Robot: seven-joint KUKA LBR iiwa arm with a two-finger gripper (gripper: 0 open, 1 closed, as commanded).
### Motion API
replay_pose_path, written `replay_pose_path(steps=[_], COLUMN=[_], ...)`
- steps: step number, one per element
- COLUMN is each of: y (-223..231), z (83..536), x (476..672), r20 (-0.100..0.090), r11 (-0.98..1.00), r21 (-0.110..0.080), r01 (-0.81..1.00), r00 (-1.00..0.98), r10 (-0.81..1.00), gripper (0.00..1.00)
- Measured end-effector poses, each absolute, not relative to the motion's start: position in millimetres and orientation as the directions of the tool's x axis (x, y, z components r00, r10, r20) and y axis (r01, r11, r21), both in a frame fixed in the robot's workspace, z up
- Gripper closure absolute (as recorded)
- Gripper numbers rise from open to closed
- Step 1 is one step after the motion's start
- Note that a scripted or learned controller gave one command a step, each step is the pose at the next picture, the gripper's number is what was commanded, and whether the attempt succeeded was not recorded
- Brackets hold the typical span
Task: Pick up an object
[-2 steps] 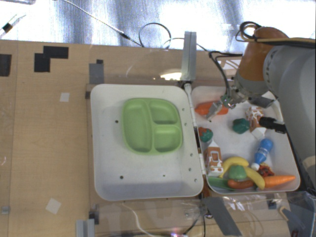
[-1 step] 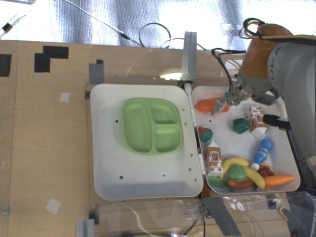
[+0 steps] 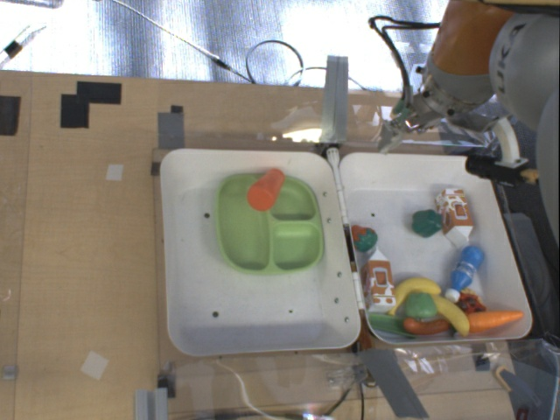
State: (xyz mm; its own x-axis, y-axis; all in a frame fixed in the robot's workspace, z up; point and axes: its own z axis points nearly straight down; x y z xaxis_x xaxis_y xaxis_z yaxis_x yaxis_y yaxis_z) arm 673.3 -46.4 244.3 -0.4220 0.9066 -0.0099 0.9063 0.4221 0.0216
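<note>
My gripper (image 3: 396,128) hangs over the back rim of the right bin (image 3: 394,178), holding nothing that I can see. In that bin a dark green lump (image 3: 427,223) lies beside a small printed carton (image 3: 454,208). A blue bottle (image 3: 467,268) sits nearer the front. A banana (image 3: 430,289), a green pepper (image 3: 420,306), a carrot (image 3: 495,320) and a second carton (image 3: 378,283) crowd the front corner. An orange cylinder (image 3: 265,189) rests on the green divided plate (image 3: 293,248) in the left bin (image 3: 192,261).
A grey post (image 3: 336,99) stands at the back between the bins. Cables (image 3: 276,59) trail across the bench behind them. A small green and red piece (image 3: 362,237) lies against the right bin's left wall. The arm's orange band (image 3: 468,33) is at the upper right.
</note>
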Motion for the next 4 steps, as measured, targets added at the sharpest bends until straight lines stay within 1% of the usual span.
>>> replay_pose_path(steps=[1,2,3,4], y=[20.1,-38.0,-15.8,-61.0], z=[221.7,301.3,259.4,230.2], x=[639.0,640.1,604.1,585.1], r20=[0.001,-0.007,-0.001,-0.006], r11=[0.362,0.54,0.447,0.782], r21=[0.004,0.009,0.004,0.003], r01=[0.932,0.841,0.895,0.624], r00=[-0.362,-0.54,-0.447,-0.782], r10=[0.932,0.841,0.895,0.624], gripper=[1.0,1.0,1.0,1.0])
